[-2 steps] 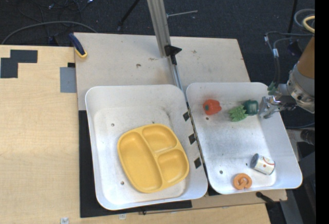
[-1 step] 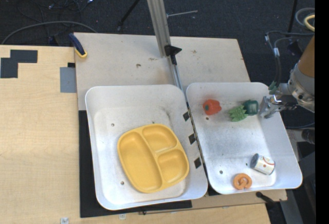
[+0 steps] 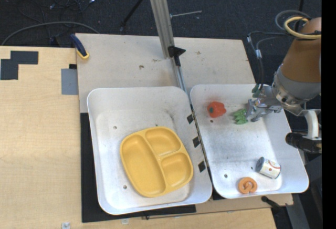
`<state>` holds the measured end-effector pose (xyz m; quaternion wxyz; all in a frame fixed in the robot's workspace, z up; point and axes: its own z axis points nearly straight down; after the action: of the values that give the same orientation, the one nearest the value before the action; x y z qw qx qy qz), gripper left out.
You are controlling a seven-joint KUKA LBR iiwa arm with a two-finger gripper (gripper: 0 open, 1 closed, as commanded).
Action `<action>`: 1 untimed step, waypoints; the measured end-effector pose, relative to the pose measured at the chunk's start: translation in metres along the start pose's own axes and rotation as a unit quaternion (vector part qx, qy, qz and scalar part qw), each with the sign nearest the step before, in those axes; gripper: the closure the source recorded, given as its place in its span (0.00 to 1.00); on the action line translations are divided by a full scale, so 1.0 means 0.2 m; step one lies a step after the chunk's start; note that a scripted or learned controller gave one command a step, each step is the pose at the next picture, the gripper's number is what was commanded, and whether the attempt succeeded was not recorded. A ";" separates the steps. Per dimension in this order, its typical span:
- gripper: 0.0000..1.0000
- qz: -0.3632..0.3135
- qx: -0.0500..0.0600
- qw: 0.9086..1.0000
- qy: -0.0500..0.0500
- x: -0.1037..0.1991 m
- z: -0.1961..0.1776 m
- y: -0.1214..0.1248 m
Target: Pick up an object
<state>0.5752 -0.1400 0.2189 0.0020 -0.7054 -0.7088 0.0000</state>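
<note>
My gripper [image 3: 253, 113] is low over the right bin [image 3: 231, 141], near its upper right part. A small green object [image 3: 240, 117] lies right at the gripper's left side, touching or nearly touching it. A red tomato-like object [image 3: 216, 109] rests a little further left in the same bin. Near the bin's front right lie a white cylinder with a red end [image 3: 268, 168] and an orange ring [image 3: 247, 185]. Nothing is visibly lifted off the bin floor.
The left bin [image 3: 105, 117] holds a yellow divided plate [image 3: 156, 160]. A metal post [image 3: 163, 18] stands behind the bins, with a thin rod running down between them. The orange-banded arm [image 3: 302, 60] fills the right side above the right bin.
</note>
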 end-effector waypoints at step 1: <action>1.00 0.000 0.000 1.000 0.000 0.28 0.03 0.07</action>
<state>0.5884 -0.0841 0.2132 0.0021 -0.7052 -0.7090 0.0001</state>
